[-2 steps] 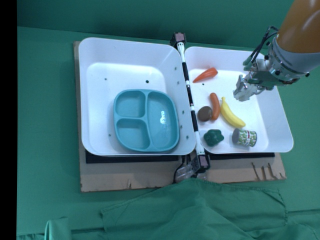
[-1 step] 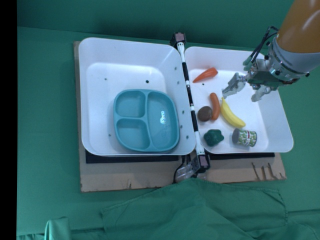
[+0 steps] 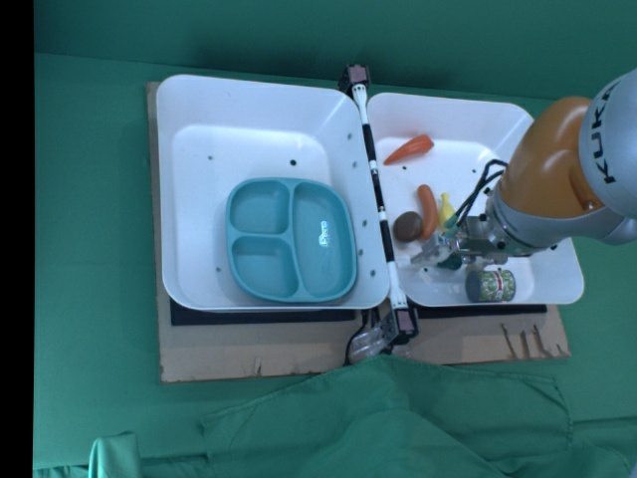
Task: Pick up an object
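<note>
The claw (image 3: 435, 255) hung low in the right bin (image 3: 542, 282), its state impossible to tell. A brown ball (image 3: 406, 226) lay just beyond it toward the divider, beside an upright-lying carrot (image 3: 428, 210) (long axis running away from the camera).

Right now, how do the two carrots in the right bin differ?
The upper carrot lies alone near the bin's far wall, slanting almost sideways; the lower carrot runs nearly lengthwise down the view. The upper carrot touches nothing; the lower carrot sits beside a brown round object, close to the gripper. Both are orange and tapered.
</note>
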